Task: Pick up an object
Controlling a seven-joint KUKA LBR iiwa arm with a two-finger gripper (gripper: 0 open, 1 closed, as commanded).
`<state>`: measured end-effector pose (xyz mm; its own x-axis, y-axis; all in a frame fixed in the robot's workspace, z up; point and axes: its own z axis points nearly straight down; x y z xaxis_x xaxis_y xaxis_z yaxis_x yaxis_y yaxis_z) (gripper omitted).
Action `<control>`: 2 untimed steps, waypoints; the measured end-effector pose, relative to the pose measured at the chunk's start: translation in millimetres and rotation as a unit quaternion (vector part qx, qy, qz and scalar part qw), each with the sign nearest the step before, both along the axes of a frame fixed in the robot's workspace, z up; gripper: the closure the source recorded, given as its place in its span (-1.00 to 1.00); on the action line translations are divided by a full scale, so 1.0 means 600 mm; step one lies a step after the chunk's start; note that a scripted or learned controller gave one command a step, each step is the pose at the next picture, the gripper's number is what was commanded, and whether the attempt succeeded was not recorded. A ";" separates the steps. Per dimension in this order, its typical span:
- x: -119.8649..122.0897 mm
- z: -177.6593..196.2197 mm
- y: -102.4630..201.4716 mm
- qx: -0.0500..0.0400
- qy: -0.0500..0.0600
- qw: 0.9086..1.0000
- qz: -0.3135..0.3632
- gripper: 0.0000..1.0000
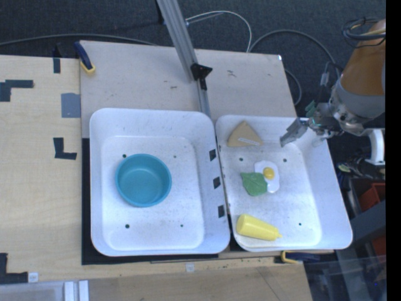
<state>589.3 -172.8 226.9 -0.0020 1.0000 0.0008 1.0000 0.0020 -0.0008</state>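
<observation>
The right bin (pixel 326 193) holds a tan wedge (pixel 243 134) at its far left, a fried egg toy (pixel 268 170) in the middle, a green leafy piece (pixel 254 184) touching the egg, and a yellow cob-shaped object (pixel 257 227) near the front. My gripper (pixel 292 134) hangs over the bin's far right corner, right of the wedge and apart from it. Nothing shows between its fingers.
A blue bowl (pixel 143 179) sits in the left bin (pixel 100 168). A slanted grey pole (pixel 182 33) rises from the bench behind the bins. Cables (pixel 276 36) lie on the dark floor at the back. The arm's orange band (pixel 366 68) is at the right.
</observation>
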 end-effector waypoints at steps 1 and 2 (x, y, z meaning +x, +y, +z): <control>0.000 0.000 0.000 0.000 0.000 1.000 0.000 -1.00; -0.004 -0.092 -0.016 -0.001 0.003 1.000 -0.001 -1.00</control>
<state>586.8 -182.5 171.7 -0.0005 1.0000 -0.0002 1.0000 0.0005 -0.0066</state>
